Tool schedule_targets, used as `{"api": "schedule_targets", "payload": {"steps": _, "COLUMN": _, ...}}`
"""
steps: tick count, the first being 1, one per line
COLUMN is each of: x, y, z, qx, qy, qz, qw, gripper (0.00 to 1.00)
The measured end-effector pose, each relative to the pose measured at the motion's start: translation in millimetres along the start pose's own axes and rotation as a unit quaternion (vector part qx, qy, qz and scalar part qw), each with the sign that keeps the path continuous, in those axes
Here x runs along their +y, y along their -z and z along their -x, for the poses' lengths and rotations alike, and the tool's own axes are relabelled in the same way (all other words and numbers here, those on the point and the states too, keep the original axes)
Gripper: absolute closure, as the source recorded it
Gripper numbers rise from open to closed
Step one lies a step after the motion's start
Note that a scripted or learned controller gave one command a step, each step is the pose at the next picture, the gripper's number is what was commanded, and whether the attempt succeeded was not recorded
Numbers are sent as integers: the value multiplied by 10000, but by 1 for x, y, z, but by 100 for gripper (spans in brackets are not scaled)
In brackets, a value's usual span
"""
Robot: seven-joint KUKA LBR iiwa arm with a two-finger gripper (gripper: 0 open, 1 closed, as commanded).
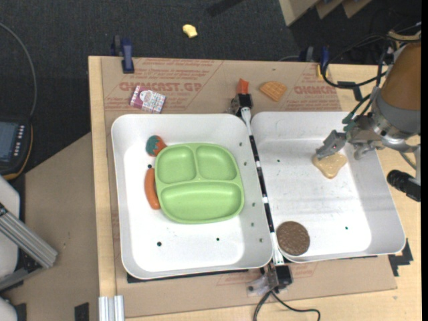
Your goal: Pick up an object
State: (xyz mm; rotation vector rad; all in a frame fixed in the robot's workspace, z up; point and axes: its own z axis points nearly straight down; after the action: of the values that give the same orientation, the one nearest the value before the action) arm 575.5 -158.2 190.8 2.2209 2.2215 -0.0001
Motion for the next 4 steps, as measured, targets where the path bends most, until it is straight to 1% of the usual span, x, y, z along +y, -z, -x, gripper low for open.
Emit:
{"api": "schedule_targets", "payload": {"steps": 1, "x": 40, "y": -110, "z": 32, "qx": -18, "qy": 2, "qz": 26, "qw": 10000, "gripper": 0}}
{"api": "schedule_targets", "payload": {"steps": 2, "x": 42, "y": -91, "z": 31, "qx": -14, "qy": 4, "qz": 61, "qw": 10000, "gripper": 100}}
{"api": "schedule_targets", "payload": {"steps": 3, "x": 41, "y": -92, "z": 31, "qx": -14, "qy": 4, "qz": 53, "qw": 10000, "gripper": 0}}
{"api": "schedule_targets", "payload": {"steps": 4, "x": 42, "y": -81, "z": 31, "qx": -20, "qy": 4, "qz": 71, "qw": 10000, "gripper": 100}}
